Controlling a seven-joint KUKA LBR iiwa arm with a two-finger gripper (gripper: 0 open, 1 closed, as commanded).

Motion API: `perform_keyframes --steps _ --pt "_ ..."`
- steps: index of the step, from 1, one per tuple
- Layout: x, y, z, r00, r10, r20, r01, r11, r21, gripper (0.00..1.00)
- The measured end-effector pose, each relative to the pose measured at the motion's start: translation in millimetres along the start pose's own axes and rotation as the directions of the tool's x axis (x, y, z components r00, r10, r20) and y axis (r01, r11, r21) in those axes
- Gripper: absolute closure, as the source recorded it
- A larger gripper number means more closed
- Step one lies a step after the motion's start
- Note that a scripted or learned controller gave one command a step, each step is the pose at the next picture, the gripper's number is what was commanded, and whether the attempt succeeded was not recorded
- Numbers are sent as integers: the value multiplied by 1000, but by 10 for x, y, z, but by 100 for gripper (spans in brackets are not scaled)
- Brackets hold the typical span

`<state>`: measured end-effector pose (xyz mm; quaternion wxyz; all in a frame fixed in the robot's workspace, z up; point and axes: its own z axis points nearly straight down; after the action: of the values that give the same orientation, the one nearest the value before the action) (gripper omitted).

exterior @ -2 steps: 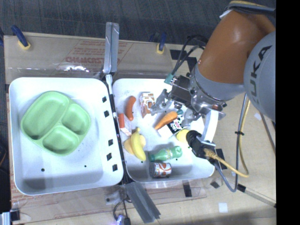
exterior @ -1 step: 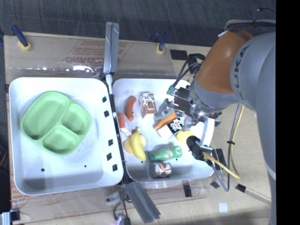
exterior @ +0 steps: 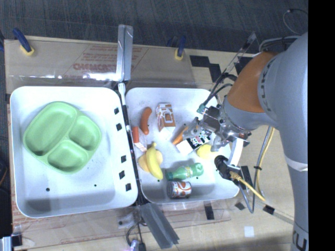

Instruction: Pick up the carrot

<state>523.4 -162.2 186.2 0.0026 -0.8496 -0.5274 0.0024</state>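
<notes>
Camera view: a bench [exterior: 157, 56] covered with brown cardboard bears 2 shallow white bins side by side, with blue clamps [exterior: 23, 41] at its far edge and dark floor beyond.

The grey arm [exterior: 277, 88] with its orange band reaches in from the right, and its wrist covers the right bin's right side. The gripper [exterior: 198, 136] is low over the bin among black-and-white marked parts; I cannot tell how wide it stands. A yellow item [exterior: 204, 150] just under it is partly hidden.

The left bin [exterior: 31, 203] holds 1 green divided plate [exterior: 62, 136].

The right bin [exterior: 157, 195] holds the carrot [exterior: 179, 135], lying tilted just left of the gripper, close beside a white block [exterior: 184, 146]. Also there: a sausage [exterior: 145, 120], a small carton [exterior: 165, 115], a banana [exterior: 152, 161], a green bottle [exterior: 184, 171] and a can [exterior: 179, 189].
</notes>
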Motion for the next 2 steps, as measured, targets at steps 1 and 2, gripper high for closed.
perform_keyframes --steps 1,2 --pt "30 288 951 997 81 -1 -81 997 -3 0" --pt "31 287 952 997 81 -1 -81 997 -2 0"
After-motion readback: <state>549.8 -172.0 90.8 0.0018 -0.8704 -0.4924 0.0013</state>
